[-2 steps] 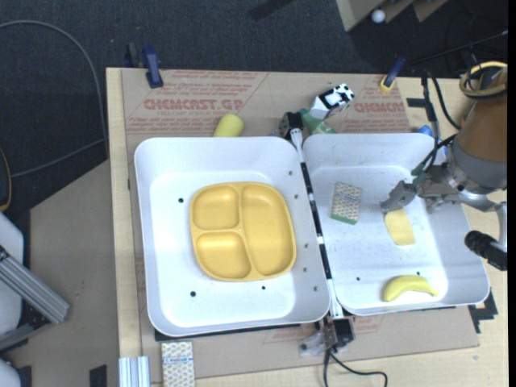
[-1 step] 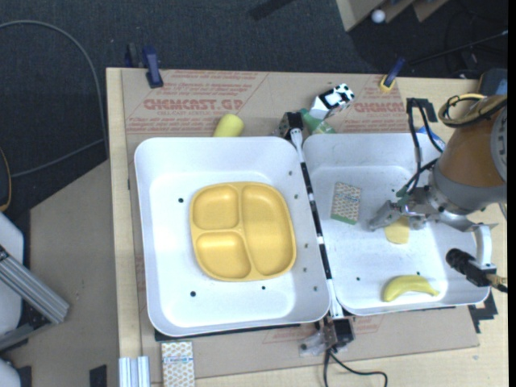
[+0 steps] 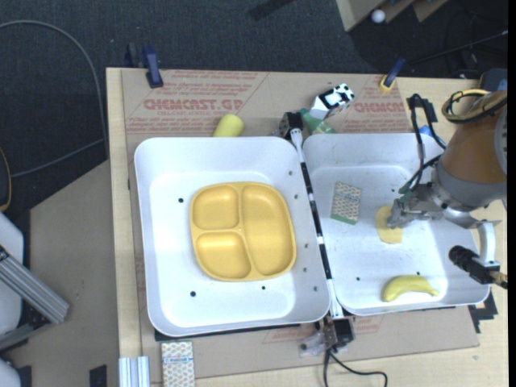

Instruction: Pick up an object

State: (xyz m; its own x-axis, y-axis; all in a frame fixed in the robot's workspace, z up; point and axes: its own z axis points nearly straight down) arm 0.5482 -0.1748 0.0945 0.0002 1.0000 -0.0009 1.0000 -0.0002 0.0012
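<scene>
Hovering over a pale yellow piece (image 3: 389, 224) in the right bin (image 3: 363, 156), the hand (image 3: 401, 214) — grip unclear; banana (image 3: 409, 288) at 5 o'clock.

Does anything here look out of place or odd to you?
Two things lie outside the bins, on the brown board behind them: a small yellow object beyond the left bin, and a black-and-white checkered piece beyond the right bin. Inside the bins, the yellow divided plate, patterned card and banana look undisturbed.
</scene>
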